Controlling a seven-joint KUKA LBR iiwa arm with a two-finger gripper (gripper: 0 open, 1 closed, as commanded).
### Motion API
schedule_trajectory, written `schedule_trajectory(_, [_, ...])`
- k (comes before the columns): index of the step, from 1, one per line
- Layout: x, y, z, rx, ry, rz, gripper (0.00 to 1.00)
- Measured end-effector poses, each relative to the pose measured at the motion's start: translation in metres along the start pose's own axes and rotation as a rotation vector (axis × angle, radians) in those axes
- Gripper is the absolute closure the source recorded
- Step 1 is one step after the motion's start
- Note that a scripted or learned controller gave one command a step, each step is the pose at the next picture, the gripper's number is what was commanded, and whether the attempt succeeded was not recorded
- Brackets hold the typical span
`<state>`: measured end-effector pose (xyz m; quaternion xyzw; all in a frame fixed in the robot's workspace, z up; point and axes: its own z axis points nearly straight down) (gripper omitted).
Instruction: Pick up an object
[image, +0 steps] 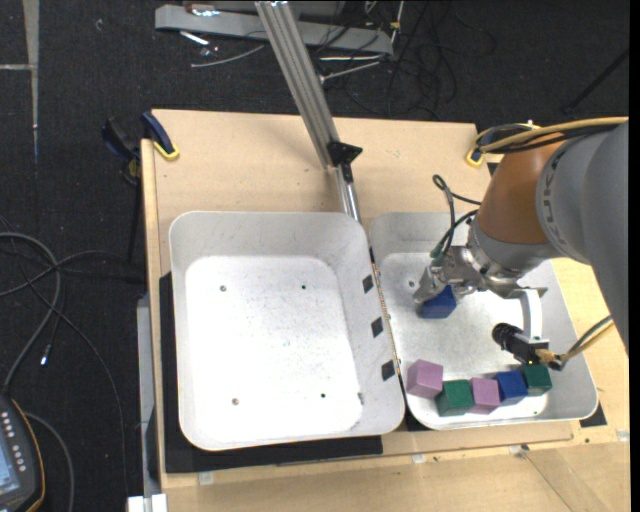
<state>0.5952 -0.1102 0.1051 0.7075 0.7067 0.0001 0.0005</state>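
Note:
My gripper (438, 287) hangs over the upper left part of the right bin (572, 330), at the end of the grey arm with its orange band. A blue block (438, 304) lies tilted right at the gripper's tip, its upper part hidden by the gripper. Along the bin's front edge sits a row of blocks: a purple block (425, 378), a green block (455, 397), a second purple block (486, 392), a blue block (511, 385) and a green block (538, 378).
The left bin (265, 320) lies beside the right one, and their rims meet at a ridge (380, 320). A metal pole (305, 85) slants in from the top. A black fitting with a cable (515, 342) sits above the row of blocks.

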Motion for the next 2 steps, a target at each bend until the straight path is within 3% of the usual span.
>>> schedule_trajectory(1, [0.070, 0.039, -0.095, -0.010, 0.002, -0.010, 1.00])
schedule_trajectory(2, [0.156, 0.030, -0.089, 0.003, 0.004, -0.011, 1.00])
